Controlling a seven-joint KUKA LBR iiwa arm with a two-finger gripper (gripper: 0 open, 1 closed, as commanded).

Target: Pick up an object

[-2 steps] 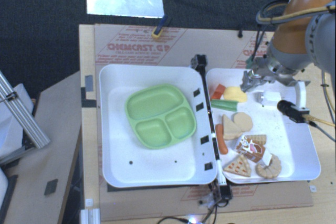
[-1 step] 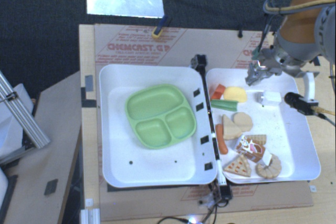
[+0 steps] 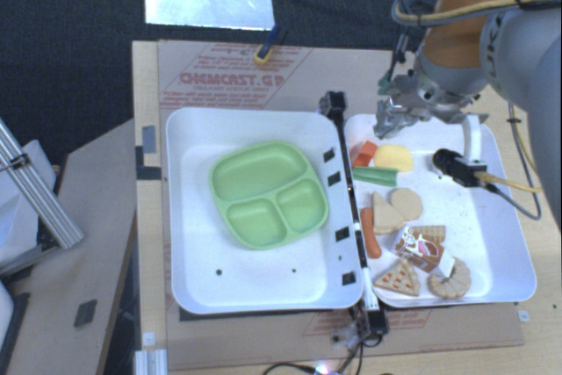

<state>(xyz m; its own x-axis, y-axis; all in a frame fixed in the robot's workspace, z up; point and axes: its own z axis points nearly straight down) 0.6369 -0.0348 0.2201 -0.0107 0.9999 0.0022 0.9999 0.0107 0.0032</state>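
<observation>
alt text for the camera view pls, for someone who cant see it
A grey robot arm's gripper hovers over the far end of the right white bin, above toy food including a yellow piece. The left white bin holds a green divided tray.

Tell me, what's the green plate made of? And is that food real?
The green plate looks like smooth moulded plastic: one even colour, soft shine, three rounded compartments. The food pieces in the right bin look like plastic toys, with flat bright colours and tidy shapes, though the picture is too coarse to be sure.
</observation>
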